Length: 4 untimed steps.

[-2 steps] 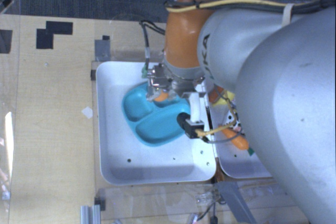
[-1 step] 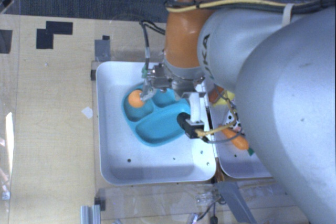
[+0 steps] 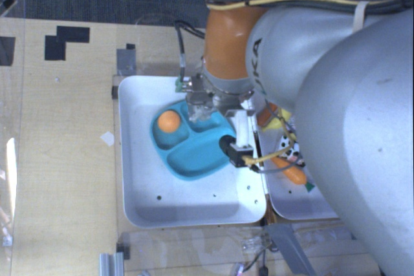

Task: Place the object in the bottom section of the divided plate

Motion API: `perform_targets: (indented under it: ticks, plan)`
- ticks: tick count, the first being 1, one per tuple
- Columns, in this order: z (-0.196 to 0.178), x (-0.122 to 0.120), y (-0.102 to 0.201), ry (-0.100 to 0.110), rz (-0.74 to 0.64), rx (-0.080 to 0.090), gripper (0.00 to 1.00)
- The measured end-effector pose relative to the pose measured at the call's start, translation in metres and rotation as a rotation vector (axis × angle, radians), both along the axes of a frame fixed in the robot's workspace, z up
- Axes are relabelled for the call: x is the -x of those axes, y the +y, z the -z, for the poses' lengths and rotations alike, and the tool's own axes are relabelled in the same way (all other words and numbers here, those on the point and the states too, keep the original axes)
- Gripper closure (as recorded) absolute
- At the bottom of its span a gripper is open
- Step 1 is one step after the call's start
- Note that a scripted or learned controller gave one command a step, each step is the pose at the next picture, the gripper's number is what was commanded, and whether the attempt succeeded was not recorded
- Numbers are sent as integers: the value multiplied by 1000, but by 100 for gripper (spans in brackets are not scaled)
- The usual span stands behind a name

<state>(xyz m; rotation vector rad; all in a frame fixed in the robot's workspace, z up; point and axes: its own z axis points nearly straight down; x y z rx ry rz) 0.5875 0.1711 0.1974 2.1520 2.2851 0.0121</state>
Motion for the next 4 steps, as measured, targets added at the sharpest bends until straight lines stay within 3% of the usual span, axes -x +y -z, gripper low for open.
perform_targets:
  ticks: [1,2,3,4]
  plan:
    - [13,-58,52,3,-1,3,100]
    - [-12,-82,61,0,-47,2,100]
    - [86,-86,15,-16,-107,-3,100]
    - [38,3,-9,2,-222,3,100]
